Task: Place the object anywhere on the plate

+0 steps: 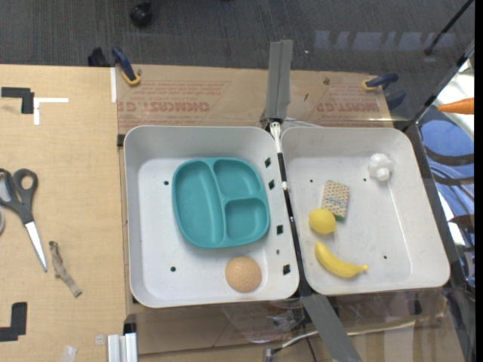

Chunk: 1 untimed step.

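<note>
Counting bins: two shallow white plastic bins, the left bin (143, 202) and the right bin (400, 225), stood side by side, touching along their inner walls.
Bench left of the bins: one pair of grey-handled metal scissors (23, 210) lay beside one small crumpled grey strip (64, 266).
Clamps: two blue spring clamps (127, 66) gripped the cardboard's far edge, one above each bin.
Plates: one teal plastic plate with three compartments (198, 202) lay flat in the left bin.
Left bin, loose things: one round tan ball (243, 274) sat on the bin floor, just beside the plate's near rim and apart from it.
Right bin, loose things: four, namely one round yellow lemon (322, 222) touching one small patterned flat packet (336, 199), one yellow banana (339, 263) near the front wall, and one lumpy white object (379, 168) at the far corner.
Task thing: every loose thing lay on a bin floor, off the plate.
Hard to make out: the white object blended into the bin, its shape unclear.
Pincer state: could not be told.
</note>
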Tool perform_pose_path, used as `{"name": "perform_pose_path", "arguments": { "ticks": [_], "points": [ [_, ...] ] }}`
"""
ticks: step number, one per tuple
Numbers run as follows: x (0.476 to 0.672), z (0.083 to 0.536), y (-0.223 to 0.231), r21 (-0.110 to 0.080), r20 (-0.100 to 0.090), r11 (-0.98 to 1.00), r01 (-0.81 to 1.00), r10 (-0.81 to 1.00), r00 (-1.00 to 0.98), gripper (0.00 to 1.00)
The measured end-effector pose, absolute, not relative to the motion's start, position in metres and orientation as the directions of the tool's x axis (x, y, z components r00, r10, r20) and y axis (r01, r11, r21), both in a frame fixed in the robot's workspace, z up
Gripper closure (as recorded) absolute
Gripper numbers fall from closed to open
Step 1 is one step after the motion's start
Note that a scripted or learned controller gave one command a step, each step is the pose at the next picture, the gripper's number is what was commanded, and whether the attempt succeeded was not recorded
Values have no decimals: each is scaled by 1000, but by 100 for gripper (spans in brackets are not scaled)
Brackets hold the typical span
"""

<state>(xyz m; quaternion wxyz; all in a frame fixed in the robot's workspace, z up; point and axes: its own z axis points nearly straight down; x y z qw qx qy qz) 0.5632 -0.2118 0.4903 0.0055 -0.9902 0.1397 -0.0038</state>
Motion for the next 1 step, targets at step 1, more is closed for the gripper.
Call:
{"name": "perform_pose_path", "arguments": {
  "ticks": [1],
  "points": [
    [613,489,-221,-13,0,-854,-519,-520,854,100]
  ]
}}
